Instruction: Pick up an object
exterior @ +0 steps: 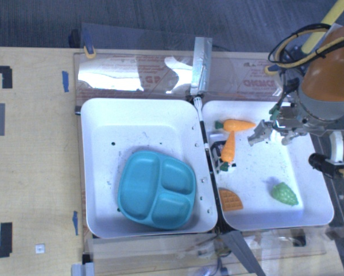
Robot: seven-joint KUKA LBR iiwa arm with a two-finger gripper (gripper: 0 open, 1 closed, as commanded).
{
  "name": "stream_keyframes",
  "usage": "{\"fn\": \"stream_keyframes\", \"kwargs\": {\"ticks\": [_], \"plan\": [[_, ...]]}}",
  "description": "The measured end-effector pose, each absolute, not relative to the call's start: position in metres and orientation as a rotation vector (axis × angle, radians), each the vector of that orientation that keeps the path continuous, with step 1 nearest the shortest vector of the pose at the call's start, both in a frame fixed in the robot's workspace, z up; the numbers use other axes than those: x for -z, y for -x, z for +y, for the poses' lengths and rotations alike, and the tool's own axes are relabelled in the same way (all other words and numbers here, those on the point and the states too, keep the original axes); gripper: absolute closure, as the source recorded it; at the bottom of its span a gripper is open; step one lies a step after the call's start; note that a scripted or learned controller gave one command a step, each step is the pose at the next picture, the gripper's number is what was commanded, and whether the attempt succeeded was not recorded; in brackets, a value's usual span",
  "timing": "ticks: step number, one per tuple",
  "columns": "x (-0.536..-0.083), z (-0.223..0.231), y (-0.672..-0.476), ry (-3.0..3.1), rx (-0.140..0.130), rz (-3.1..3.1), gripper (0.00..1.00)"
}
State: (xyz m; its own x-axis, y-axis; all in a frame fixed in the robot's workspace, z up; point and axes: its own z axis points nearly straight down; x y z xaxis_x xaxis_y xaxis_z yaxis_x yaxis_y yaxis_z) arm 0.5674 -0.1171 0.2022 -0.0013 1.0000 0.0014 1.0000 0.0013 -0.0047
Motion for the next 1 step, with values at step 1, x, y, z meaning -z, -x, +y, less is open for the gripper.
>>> {"fn": "stream_keyframes", "kwargs": {"ticks": [1], "plan": [[-0.1656, -0.1448, -0.6126, 2.337, -0.004, -2.097, 0.0]]}}
